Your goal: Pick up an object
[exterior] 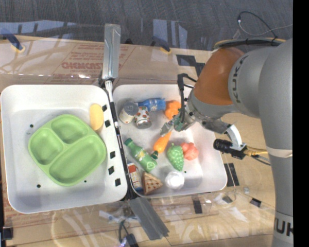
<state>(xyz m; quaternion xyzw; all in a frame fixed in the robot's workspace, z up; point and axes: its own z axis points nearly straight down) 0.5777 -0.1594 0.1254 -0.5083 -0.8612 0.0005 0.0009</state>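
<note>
My gripper (179, 123) reaches down into the right bin (212, 163), just above the upper end of an orange carrot (162, 141). Its tip sits between the carrot and a small orange fruit (172, 108). Below it lie a green bumpy fruit (176, 157) and a red fruit (190, 151). A green bottle (140, 156) lies to the carrot's left. At the bin's back are a blue and white can (150, 105), a red-patterned can (142, 119) and a round grey cup (128, 112). Nothing is visibly held.
A white lid-like piece (175, 179), a brown wedge (151, 183) and a small red packet (135, 177) lie at the right bin's front. The left bin (15, 138) holds a green divided plate (67, 149) and a yellow fruit (96, 116). The arm's grey body fills the right side.
</note>
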